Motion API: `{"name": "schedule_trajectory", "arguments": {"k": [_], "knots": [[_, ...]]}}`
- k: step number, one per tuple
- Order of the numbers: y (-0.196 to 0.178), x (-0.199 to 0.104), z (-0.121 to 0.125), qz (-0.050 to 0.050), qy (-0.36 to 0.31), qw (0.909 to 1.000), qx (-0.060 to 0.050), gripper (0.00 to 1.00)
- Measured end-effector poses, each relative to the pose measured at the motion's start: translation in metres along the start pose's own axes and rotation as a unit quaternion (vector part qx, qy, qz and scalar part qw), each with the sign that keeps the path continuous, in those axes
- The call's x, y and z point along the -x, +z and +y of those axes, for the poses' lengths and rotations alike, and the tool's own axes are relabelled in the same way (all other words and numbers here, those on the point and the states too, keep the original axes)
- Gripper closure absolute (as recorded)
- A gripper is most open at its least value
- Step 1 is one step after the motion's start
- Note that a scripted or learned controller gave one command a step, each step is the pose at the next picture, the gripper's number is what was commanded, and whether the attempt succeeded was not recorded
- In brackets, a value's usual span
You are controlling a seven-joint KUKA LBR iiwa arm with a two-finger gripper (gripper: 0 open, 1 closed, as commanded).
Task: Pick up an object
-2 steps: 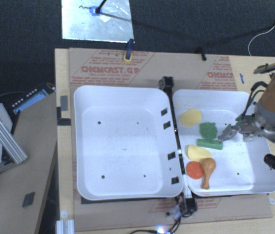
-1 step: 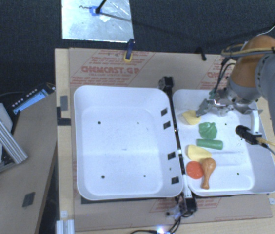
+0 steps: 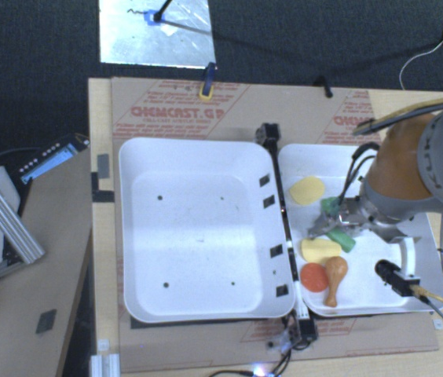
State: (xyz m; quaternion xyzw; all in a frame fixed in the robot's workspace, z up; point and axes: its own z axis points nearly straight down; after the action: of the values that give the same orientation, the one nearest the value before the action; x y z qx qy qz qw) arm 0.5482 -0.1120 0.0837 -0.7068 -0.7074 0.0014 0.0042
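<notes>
the arm [image 3: 418,167] reaches into the right bin [image 3: 378,301] and its gripper [image 3: 330,225] is down among the toys near that bin's left wall, right at a green piece [image 3: 341,238]. this looks like the grasping step: the claw has been set low over the pile and the thing it seems to be after is the green piece, which lies about midway along the left side of the right bin, between the two yellow pieces. whether the claw is apart or together i cannot tell, since the metal tips blur into the green toy, and nothing is clearly held.

the next move calls for a firm pinch on the green piece and then a straight lift, clear of the neighbours that crowd it.

count in the right bin: two yellow pieces, one [image 3: 308,189] toward the back left and one [image 3: 319,249] just in front of the gripper; one green piece; one red round piece [image 3: 313,277] near the front left corner; one tan drumstick [image 3: 334,277] just beside the red one. there are two bins, and the left bin [image 3: 198,234] sits alongside.
</notes>
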Motion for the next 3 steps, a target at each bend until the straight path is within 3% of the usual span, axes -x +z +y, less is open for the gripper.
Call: {"name": "schedule_trajectory", "arguments": {"k": [1,2,3], "knots": [[0.0,-0.029,-0.063,-0.001,0.0,1.0,0.003,0.0],[-0.014,-0.027,-0.057,-0.002,0.0,0.9999,0.011,1.0],[-0.106,-0.085,0.001,-0.002,-0.006,0.9999,0.011,1.0]]}}
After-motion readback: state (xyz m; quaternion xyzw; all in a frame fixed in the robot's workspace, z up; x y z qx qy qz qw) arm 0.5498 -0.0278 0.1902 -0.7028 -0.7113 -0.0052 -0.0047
